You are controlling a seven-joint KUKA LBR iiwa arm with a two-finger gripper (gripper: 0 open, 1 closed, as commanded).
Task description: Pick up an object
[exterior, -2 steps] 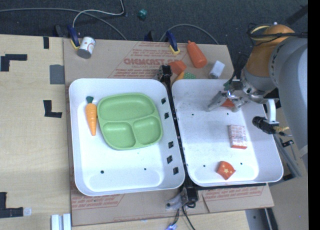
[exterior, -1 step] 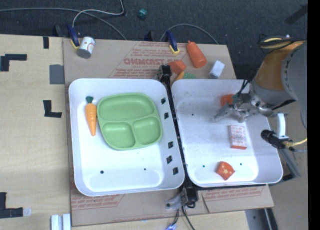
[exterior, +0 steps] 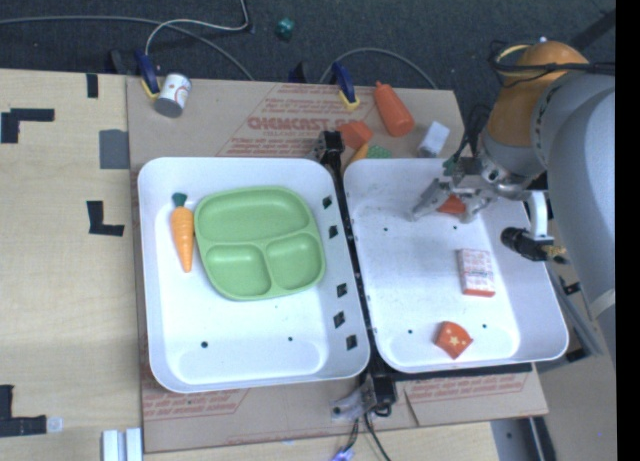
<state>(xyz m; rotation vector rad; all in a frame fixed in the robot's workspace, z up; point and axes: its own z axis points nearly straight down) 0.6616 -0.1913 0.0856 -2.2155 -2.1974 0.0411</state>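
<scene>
From my feed: two white bins side by side on the desk. My arm (exterior: 560, 139) comes in from the right, pincer (exterior: 452, 199) low over the right bin (exterior: 400, 329), near its far edge. Fingers (exterior: 428, 201) are spread, with a small red-orange object (exterior: 453, 206) sitting between them; can't tell if they actually touch it. Same bin: a red and white packet (exterior: 476, 272) near the middle-right, a red strawberry-like piece (exterior: 453, 339) by the near edge, well apart from the pincer. Left bin (exterior: 240, 359): green divided plate (exterior: 260, 241) in the middle, toy carrot (exterior: 182, 233) just beside its left side. On the cardboard behind the bins: orange bottle-shaped toy (exterior: 393, 109), small orange piece (exterior: 355, 137), a small can (exterior: 172, 93) at the far left corner, two blue clamps (exterior: 148, 73) holding the cardboard.
</scene>
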